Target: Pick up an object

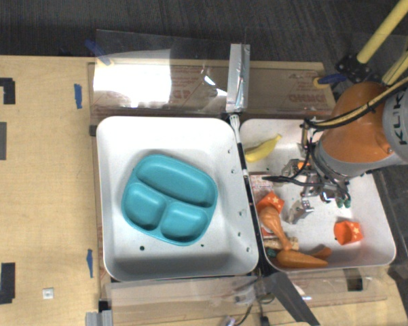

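Dark floor (190, 5); pale wooden bench (41, 182)

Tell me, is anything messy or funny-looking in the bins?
Nothing looks spilled or broken. The teal tray sits slightly crooked in the left bin, and the toy foods, like the banana, lie jumbled in the right bin.

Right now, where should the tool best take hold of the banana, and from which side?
Judging by its pose, grip the banana at its middle, across the narrow width, coming from above. It lies flat, curved, apart from other items, near the right bin's upper left corner.
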### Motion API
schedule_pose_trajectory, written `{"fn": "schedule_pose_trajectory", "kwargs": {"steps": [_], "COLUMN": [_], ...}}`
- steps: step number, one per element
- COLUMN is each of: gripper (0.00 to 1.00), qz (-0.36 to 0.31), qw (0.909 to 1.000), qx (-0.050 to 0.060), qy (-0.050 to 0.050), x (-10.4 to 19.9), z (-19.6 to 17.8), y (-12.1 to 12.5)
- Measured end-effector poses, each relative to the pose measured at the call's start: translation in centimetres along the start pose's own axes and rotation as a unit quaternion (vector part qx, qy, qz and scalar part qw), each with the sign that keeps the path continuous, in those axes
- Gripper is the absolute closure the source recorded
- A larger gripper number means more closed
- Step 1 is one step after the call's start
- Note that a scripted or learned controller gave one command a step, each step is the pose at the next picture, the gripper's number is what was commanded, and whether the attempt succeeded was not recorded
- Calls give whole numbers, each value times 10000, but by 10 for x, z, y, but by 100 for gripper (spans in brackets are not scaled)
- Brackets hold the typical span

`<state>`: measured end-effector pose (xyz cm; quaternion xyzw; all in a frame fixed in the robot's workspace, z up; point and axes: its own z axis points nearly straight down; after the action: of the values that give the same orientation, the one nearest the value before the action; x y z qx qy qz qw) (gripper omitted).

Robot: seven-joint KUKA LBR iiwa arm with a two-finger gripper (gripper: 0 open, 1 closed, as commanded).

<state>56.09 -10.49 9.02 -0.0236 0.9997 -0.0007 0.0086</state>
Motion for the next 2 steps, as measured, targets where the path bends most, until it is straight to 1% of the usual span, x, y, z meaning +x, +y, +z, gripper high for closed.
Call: {"fn": "schedule_pose_trajectory", "kwargs": {"steps": [1, 2], "gripper": [0, 0], "qz": [752, 857], "qw": [9972, 9963], "qx": [4, 2], "qy": [31, 40], "x": [-92, -86], "z": [-15, 3], "y": [-38, 4]}}
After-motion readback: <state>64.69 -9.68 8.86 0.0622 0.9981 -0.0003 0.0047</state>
